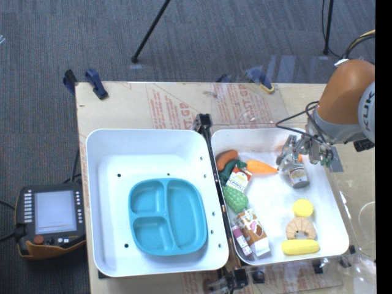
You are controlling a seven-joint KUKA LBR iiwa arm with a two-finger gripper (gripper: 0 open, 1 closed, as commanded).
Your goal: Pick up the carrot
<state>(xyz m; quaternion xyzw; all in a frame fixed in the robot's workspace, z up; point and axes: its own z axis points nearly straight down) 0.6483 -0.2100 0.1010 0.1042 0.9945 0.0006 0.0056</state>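
Carrot [262, 166] lies ungrasped in the right bin [335, 195], end effector [298, 164] just beside its tip, whether apart or together I cannot tell.

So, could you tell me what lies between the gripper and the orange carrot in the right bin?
In the camera view nothing lies between them: the gripper hangs right at the thick end of the orange carrot, with just bare white floor of the right bin nearby.
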